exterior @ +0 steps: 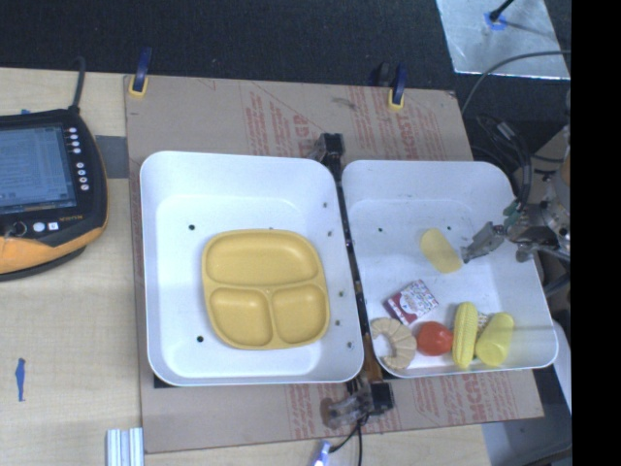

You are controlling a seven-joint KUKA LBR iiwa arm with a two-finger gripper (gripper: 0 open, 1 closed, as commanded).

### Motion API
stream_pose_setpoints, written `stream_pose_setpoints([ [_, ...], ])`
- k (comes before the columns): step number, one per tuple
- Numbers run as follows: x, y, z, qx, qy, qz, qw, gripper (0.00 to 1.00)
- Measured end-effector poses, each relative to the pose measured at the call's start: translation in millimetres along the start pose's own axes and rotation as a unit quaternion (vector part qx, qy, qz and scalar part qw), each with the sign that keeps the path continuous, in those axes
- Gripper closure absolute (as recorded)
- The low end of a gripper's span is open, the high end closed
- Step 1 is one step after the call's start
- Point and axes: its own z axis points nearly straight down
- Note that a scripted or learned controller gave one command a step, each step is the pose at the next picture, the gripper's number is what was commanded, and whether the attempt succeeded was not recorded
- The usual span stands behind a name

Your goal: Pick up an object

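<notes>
Cardboard sheet [291, 115] clamped on wooden bench [58, 357]; dark carpet [243, 17] behind; jaws [482, 244] state unclear.

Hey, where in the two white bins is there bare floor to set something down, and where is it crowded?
Right bin: bare floor along the far wall, above the yellow cylinder and left of it toward the divider. Its near edge is crowded: red packet, tomato, corn. Left bin: the yellow tray takes the middle, with bare strips around it.

You're looking down at a pale wooden bench [68, 357] with a brown cardboard sheet [291, 115] clamped on it; dark carpet [243, 17] lies beyond.
</notes>
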Motion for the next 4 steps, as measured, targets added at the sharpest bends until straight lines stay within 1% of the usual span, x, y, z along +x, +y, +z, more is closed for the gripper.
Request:
stream_pose_setpoints([
  [1, 47.5, 63.3, 101.7, 0.0, -0.001, -0.001, 1.0, 0.0],
  [2, 25.0, 61.7, 100.7, -0.002, -0.001, 0.001, 1.0, 0.0],
  [3, 24.4, 62.0, 90.3, -0.002, -0.001, 0.0, 1.0, 1.0],
  [4, 24.5, 61.9, 90.4, -0.002, -0.001, 0.0, 1.0, 0.0],
])
